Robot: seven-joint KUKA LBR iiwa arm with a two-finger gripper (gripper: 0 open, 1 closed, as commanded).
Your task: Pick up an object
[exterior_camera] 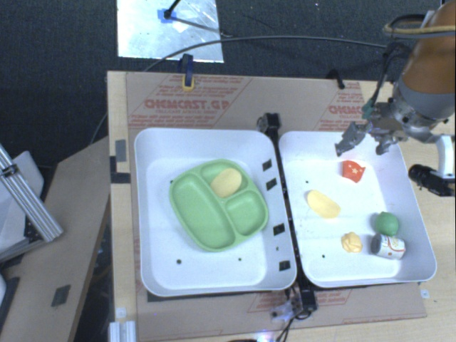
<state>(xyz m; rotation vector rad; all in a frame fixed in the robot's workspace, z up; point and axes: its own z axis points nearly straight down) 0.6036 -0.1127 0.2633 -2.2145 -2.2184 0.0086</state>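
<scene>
- Starting at the near edge of the right bin (pixel 425 262), a small can (pixel 388 246) lies on its side with a green ball (pixel 387 223) touching it on the far side and a small yellow lump (pixel 350 242) just to its left.
- Moving farther in, a pale yellow oval piece (pixel 323 204) lies alone near the bin's middle, its long axis slanting from far-left to near-right.
- Beyond that, the red piece (pixel 353 170) sits in the far half of the bin, apart from everything else.
- Farthest, the gripper (pixel 366 142) hangs over the bin's far side with its jaws spread and nothing between them; the red piece lies just to the near side of the gap, so it looks the likeliest target, calling for a short move nearward and down.
- Across in the left bin (pixel 153 191), a green divided plate (pixel 206 216) holds another yellow piece (pixel 226 182), well apart from the jaws.
</scene>
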